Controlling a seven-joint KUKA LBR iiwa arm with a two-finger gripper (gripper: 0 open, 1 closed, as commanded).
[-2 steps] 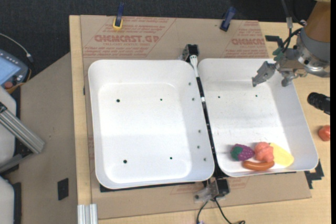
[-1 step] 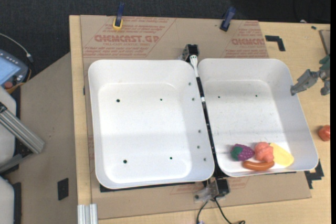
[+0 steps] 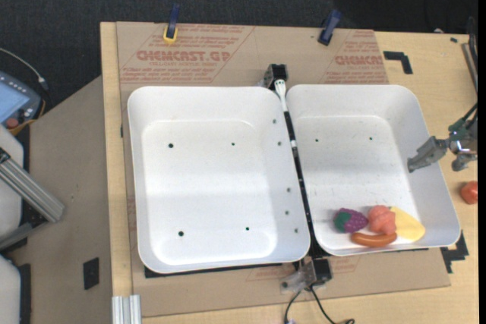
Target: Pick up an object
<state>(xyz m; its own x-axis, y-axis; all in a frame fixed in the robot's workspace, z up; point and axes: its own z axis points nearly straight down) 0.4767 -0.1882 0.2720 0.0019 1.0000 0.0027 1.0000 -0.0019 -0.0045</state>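
right bin (image 3: 357,163), near-right corner: purple grape bunch (image 3: 350,220), orange-red lumpy toy (image 3: 383,218), yellow piece (image 3: 408,227), red-orange sausage (image 3: 373,239) nearest the front wall. All clustered, touching.

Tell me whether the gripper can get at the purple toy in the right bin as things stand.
Probably yes. The gripper sits at the right bin's right rim, and bare bin floor lies between it and the purple toy. The orange toy lies close on its right, so a descent from above looks safest.
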